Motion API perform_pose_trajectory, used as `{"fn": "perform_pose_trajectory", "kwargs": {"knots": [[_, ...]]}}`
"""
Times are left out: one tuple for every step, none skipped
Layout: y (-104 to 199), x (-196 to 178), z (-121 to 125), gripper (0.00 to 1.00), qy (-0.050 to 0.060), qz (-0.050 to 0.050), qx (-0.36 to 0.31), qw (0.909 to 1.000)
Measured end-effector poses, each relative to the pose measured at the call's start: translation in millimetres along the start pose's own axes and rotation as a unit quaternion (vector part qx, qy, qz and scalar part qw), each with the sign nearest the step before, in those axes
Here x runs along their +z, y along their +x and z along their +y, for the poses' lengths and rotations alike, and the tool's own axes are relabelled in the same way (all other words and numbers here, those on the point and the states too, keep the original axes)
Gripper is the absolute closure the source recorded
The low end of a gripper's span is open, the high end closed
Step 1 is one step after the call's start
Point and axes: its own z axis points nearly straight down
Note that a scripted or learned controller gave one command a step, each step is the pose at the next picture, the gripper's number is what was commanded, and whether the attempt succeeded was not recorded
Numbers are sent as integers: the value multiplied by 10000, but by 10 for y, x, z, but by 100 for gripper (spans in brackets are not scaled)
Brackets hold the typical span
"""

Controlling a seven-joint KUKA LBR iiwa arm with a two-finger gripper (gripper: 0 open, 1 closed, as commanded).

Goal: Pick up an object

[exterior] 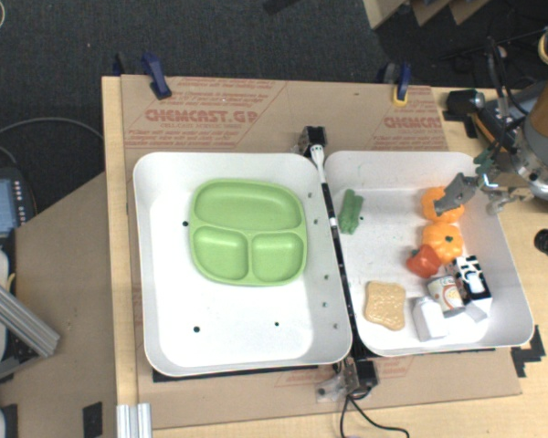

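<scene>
Nearest the camera, a tan bread-like slice (385, 305) is seen lying flat at the front of the right bin (384, 185), with a small pile of white-and-black packaged bits (455, 295) just beside it toward the right. A bit further back, a red piece (422, 261) is tucked against an orange pumpkin-shaped toy (441, 238), and a second orange piece (437, 201) sits just behind that one. A green strip (350, 211) is laid near the wall shared with the left bin (155, 245), where a green divided plate (249, 232) is parked in the middle.

The arm (539, 144) is reached in from the right edge, wrist bent down toward the right bin's far right part. The claw (458, 192) is hovered right at the rear orange piece; a grey finger is seen overlapping it, but whether the claw is spread or pinched can't be told from this angle, probably too blurry. Nothing is clearly held. Cardboard (210, 112) covers the bench behind the bins.
</scene>
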Motion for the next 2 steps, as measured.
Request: {"fn": "perform_pose_trajectory", "kwargs": {"knots": [[-400, 1253, 225, 0, 48, 9, 13, 10000], [-394, 1057, 260, 100, -25, -11, 7, 10000]]}}
